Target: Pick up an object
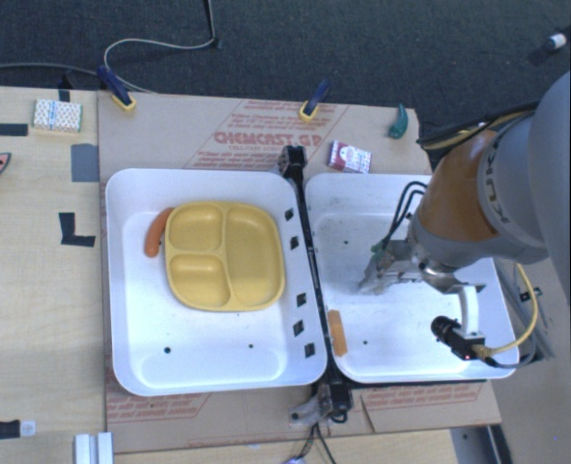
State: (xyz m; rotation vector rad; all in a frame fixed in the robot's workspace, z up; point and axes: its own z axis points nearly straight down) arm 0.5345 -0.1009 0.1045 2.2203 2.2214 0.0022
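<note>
Orange-brown and stubby, a small sausage-like piece [336, 332] is lying at the right bin's [362, 365] left edge, below and to the left of the end effector [375, 276]. That end effector is hovering low over the bin floor — apparently the approach step — and its opening is too blurred to judge. Nothing is showing in its grip. Next it needs lining up over the piece.
</note>
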